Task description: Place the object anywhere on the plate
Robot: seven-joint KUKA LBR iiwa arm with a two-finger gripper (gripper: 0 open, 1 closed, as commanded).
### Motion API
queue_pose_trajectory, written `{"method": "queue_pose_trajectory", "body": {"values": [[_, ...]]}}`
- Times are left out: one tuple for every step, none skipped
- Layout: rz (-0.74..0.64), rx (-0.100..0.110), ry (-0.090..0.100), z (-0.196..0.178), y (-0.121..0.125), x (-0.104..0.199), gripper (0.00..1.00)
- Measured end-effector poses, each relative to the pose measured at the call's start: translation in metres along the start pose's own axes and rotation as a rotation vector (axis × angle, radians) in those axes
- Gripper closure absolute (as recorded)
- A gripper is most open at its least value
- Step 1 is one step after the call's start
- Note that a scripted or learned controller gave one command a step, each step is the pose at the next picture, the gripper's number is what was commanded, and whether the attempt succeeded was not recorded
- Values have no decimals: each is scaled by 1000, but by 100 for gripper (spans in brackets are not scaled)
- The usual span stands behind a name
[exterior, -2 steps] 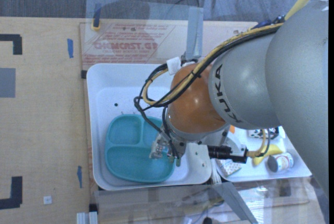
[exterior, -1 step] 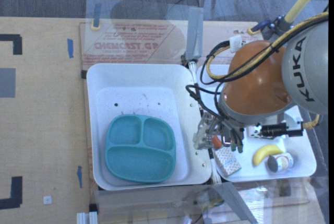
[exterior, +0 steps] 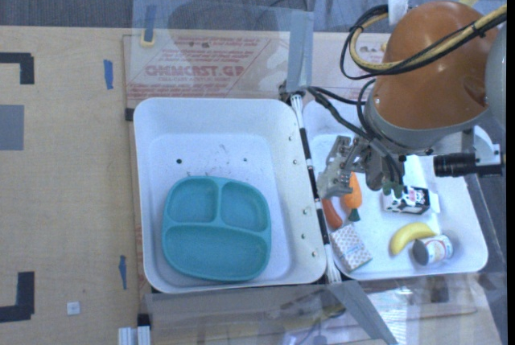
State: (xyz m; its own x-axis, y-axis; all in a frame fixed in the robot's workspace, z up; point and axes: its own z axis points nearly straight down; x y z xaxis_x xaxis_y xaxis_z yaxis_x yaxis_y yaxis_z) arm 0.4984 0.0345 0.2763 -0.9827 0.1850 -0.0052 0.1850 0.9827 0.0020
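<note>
A teal divided plate (exterior: 216,228) lies in the left bin (exterior: 153,134), toward its front. My gripper (exterior: 341,173) reaches down into the right bin (exterior: 475,243) near its left wall, under the orange wrist band. An orange carrot-like toy (exterior: 352,190) lies right beside and partly beneath the gripper, with its lower end (exterior: 331,214) showing near the bin wall. The gripper's metal parts cover the middle of the toy, and the view does not show whether the toy is gripped.
In the right bin lie a patterned packet (exterior: 351,246), a yellow banana (exterior: 410,236), a small round can (exterior: 430,250) and a black-and-white box (exterior: 405,199). The divider wall (exterior: 310,182) runs between the bins. Cables hang off the arm above.
</note>
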Motion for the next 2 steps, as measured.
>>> {"method": "queue_pose_trajectory", "body": {"values": [[-31, 0, -1, -25, 3, 18, 100], [-29, -3, -8, -36, 3, 16, 100]]}}
